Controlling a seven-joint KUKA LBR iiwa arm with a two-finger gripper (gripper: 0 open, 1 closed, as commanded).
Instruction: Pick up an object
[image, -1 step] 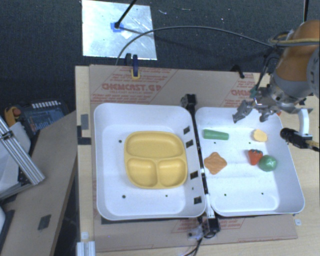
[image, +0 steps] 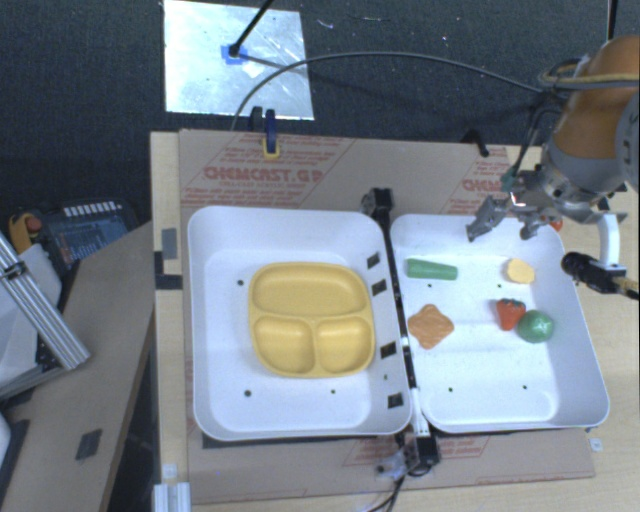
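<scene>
The light wooden surface (image: 120, 300) is carrying two shallow white bins side by side. The left white bin (image: 215, 250) is holding a yellow three-compartment plastic tray (image: 308, 318). The right white bin (image: 560, 385) is holding five small items lying apart: a green cylindrical toy vegetable (image: 431, 268), a tan flat cracker-shaped piece (image: 430, 325), a green round ball (image: 536, 326) touching a red toy strawberry (image: 510, 312), and a pale yellow disc (image: 519, 271). The grey two-finger gripper (image: 510, 226) is hovering over the right bin's far rim, fingers spread and gripping nothing. Judging by this, nothing is being lifted yet; choosing, descending and grasping all remain.
</scene>
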